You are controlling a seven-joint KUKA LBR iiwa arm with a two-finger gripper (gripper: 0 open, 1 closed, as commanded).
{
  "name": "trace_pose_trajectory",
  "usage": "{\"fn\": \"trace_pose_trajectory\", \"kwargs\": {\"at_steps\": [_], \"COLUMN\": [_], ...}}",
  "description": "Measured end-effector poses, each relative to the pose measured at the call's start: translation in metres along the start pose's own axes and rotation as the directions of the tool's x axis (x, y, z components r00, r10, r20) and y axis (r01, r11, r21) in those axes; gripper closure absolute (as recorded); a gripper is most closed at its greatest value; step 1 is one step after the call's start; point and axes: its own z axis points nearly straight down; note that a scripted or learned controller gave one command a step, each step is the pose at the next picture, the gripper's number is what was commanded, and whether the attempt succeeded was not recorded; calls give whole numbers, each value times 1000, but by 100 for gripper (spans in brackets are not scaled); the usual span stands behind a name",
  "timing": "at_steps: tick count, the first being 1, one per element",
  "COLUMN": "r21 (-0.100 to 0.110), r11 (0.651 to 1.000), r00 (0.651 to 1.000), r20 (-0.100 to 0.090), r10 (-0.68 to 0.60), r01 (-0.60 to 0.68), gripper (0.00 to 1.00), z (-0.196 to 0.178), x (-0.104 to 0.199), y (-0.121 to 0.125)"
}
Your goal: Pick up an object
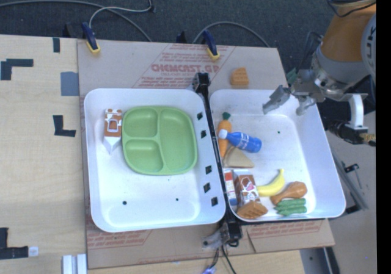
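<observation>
My gripper (287, 103) hangs open over the far right corner of the right bin (305, 138), with nothing between its two fingers. Below and left of it lie a carrot (224, 129), a blue bottle (243, 141) and a sandwich wedge (239, 159). Along the bin's near side sit a small carton (245, 186), a waffle (251, 210), a banana (271, 183), a chicken drumstick (291, 191) and green beans (290, 207). All of these lie apart from the gripper.
The left bin (101, 199) holds a green divided plate (159, 139) and a small carton (112, 127) by its left wall. An orange toy (239, 76) lies on the cardboard behind the right bin. Clamps and cables sit at the bench's far edge.
</observation>
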Motion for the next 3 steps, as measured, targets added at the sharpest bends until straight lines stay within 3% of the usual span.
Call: {"fn": "trace_pose_trajectory", "kwargs": {"at_steps": [1,2,3], "r21": [4,-14,-3], "r11": [1000,1000,1000], "r00": [1000,1000,1000], "r20": [-1,14,3], "r10": [0,7,1], "r01": [0,-7,-1], "gripper": [0,0,0], "z": [117,150,155], "x": [41,40,48], "y": [7,-7,51]}}
